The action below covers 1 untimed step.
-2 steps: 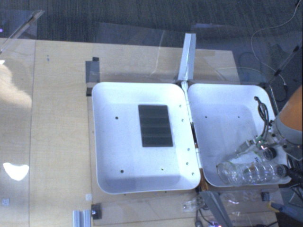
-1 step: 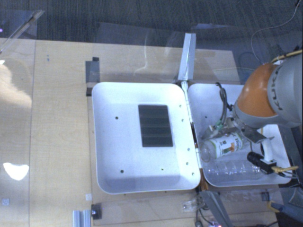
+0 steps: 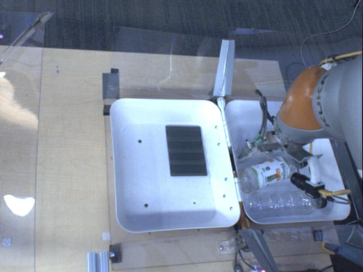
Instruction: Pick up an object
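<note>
You had the pale wooden bench (image 3: 62,169) under the camera, with the two white bins side by side on it. The grey arm (image 3: 334,103), with its orange band, reached in from the right and hung over the right bin (image 3: 244,113). The left bin (image 3: 130,152) was the larger of the two in the view and lay across the shared wall from the gripper (image 3: 256,145).

The gripper itself sat low over the left half of the right bin, close to that shared wall. You could not tell from this angle whether it was open or closed, and nothing was plainly held in it.

Well to the gripper's left, in the middle of the left bin, lay a dark ribbed pad (image 3: 186,150), flat and square to the bin's sides.

On the gripper's near side, along the near wall of the right bin, a clear plastic bottle (image 3: 278,202) lay on its side, hard to make out against the white floor.

Between that bottle and the gripper lay a small labelled bottle (image 3: 266,173), also on its side, its clear end pointing at the shared wall. It was just beside the gripper, on its near side; you could not tell whether the two touched.
</note>
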{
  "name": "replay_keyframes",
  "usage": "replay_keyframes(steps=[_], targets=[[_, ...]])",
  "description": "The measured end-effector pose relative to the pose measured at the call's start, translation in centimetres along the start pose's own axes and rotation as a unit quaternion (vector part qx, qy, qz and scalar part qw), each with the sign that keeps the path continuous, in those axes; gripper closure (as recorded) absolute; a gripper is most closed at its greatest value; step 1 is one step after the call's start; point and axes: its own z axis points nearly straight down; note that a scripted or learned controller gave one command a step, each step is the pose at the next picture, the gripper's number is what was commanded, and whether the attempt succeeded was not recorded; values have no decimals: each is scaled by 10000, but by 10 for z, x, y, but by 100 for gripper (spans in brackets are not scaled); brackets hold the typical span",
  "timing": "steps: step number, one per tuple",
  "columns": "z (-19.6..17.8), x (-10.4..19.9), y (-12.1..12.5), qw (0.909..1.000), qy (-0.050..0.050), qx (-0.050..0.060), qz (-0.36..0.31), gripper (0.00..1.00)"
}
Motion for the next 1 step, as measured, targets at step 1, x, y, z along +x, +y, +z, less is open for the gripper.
replay_keyframes(steps=[1], targets=[[-2,-26,-87,9984,-20,-26,-567,0]])
